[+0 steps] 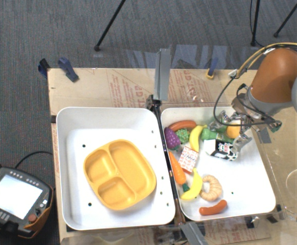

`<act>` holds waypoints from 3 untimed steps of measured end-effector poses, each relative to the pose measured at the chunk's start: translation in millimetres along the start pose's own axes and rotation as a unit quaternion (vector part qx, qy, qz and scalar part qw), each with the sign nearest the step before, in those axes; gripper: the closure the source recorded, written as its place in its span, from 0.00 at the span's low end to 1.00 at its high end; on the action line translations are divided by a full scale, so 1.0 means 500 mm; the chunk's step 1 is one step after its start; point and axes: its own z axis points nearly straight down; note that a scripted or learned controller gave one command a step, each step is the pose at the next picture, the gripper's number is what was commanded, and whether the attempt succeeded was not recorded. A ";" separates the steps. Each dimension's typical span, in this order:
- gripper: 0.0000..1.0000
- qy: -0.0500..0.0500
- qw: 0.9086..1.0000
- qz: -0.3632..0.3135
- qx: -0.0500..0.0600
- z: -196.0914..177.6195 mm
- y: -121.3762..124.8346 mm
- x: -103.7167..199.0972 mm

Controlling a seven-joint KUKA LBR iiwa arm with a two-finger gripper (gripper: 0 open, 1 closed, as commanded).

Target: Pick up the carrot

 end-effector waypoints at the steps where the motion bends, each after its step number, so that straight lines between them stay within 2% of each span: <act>1: 0.00 0.001 0.999 0.048 -0.001 0.002 -0.009 0.004; 2: 0.00 0.000 0.999 -0.042 0.000 0.002 0.001 -0.009; 3: 1.00 -0.009 0.999 -0.041 0.005 -0.031 -0.004 -0.020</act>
